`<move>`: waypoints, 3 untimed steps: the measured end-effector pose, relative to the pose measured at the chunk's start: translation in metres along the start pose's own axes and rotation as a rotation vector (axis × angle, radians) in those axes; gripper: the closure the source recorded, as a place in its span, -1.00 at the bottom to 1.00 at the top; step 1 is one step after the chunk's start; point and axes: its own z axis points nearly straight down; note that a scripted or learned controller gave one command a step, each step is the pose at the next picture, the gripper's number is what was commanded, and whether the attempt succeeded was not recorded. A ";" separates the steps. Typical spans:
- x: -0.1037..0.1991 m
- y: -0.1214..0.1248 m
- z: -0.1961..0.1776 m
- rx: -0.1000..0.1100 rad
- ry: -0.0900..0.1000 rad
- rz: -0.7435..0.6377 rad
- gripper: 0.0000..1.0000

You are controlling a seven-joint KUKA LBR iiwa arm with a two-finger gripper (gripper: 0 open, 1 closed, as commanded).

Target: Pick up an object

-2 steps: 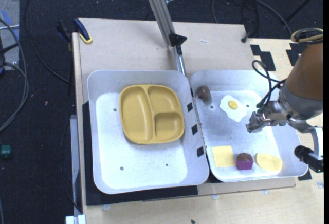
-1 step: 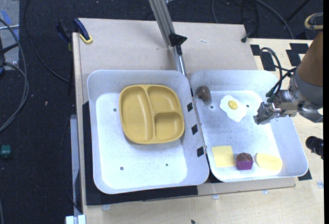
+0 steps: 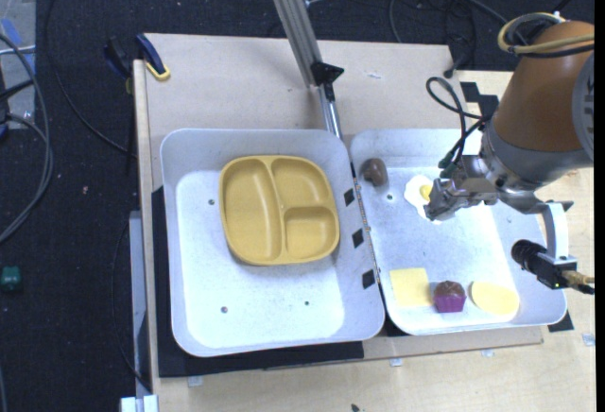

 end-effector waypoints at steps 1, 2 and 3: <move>0.054 0.025 0.010 -0.001 0.000 -0.001 1.00; 0.106 0.039 0.002 -0.002 0.000 -0.001 1.00; 0.164 0.065 0.007 -0.001 0.000 -0.001 1.00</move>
